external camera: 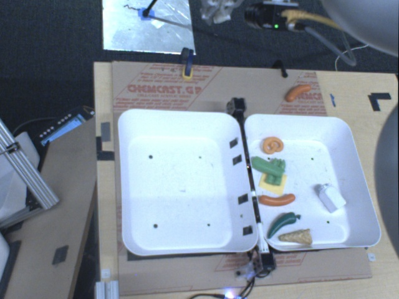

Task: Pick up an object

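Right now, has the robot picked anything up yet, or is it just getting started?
Just starting, it seems. Nothing looks lifted: the pretzel, green toy, sausage, pepper, cone and white block all lie in the right bin. The arm sits at the top right, away from them. The whole pick is left.

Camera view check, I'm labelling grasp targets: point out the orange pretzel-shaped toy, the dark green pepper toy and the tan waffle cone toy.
orange pretzel-shaped toy (272, 145), camera view, on its looped ring.
dark green pepper toy (282, 222), camera view, mid-body.
tan waffle cone toy (297, 236), camera view, middle of cone.
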### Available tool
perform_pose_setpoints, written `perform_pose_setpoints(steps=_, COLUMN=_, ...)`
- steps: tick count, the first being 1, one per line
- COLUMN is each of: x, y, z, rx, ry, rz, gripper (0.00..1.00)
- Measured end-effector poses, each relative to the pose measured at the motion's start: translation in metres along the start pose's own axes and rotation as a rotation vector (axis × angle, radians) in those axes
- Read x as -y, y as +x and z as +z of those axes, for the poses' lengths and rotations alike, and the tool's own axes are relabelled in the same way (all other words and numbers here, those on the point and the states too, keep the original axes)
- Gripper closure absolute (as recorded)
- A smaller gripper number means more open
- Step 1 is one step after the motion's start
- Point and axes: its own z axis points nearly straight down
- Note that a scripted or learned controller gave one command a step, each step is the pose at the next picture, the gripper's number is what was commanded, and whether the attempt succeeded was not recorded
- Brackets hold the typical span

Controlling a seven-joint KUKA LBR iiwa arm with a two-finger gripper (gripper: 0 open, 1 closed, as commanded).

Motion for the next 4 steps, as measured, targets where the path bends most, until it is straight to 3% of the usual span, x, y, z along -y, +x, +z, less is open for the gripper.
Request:
perform_pose_setpoints(steps=1, x=-0.006, y=0.032, z=0.229, rx=0.008, ry=0.029, rz=0.0, gripper=1.0)
perform_pose_setpoints(steps=2, x=-0.012, y=0.032, z=0.052, rx=-0.002, ry=-0.006, rz=0.0, gripper=1.0)
perform_pose_setpoints(steps=3, x=-0.012, y=0.032, z=0.005, rx=0.002, ry=0.007, rz=0.0, gripper=1.0)
perform_pose_setpoints(steps=4, x=-0.011, y=-0.057, z=0.075, rx=0.008, ry=0.02, rz=0.013, gripper=1.0)
